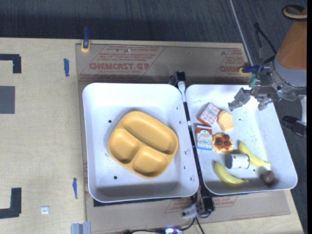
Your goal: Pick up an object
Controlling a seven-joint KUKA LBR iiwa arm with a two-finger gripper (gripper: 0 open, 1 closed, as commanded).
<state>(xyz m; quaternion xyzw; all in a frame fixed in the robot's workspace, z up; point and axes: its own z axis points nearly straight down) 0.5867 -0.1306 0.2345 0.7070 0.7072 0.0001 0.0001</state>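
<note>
The table (pixel 39 145) is carrying a brown sheet (pixel 161 62) printed in red with what is reading as "CHEMCAST GP", and two white bins are sitting on it side by side. The left bin (pixel 97 101) is holding one yellow three-compartment tray (pixel 142 143). The right bin (pixel 282 155) is holding two bananas: one (pixel 228 175) near the front wall, another (pixel 254 157) just behind it, with a small white cylinder (pixel 239 161) lying between them. Also lying there are two small cartons, a red-and-white one (pixel 209 113) and a blue-edged one (pixel 203 137), their print too small to read, plus one pale biscuit-like piece (pixel 225 120) and one round red-topped toy (pixel 222 142). The tool (pixel 249 100) is hanging open above the right bin's far end, gripping nothing.
</note>
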